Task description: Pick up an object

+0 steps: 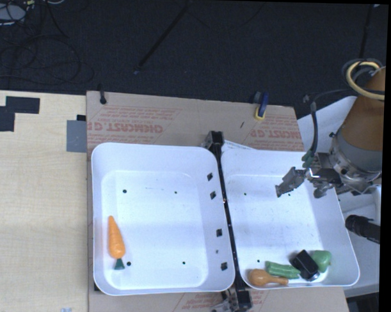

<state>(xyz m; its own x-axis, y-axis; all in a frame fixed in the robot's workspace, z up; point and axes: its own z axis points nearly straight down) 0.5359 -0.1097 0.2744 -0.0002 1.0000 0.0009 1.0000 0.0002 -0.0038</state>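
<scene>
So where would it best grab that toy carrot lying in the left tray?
Probably across the thick orange middle of the carrot, coming straight down from above. It lies flat, lengthwise near the left bin's left wall, green top toward the near edge, so closing across its narrow width looks easiest.

Carrot point(116, 238) left bin point(105, 162), hand point(303, 183) right bin point(259, 162)

Red print runs across the cardboard sheet point(184, 116) behind the two white bins point(157, 157), upside down and mirrored, so no word can be read with certainty. More red lettering shows on the cardboard below the bins, too small to read.
</scene>
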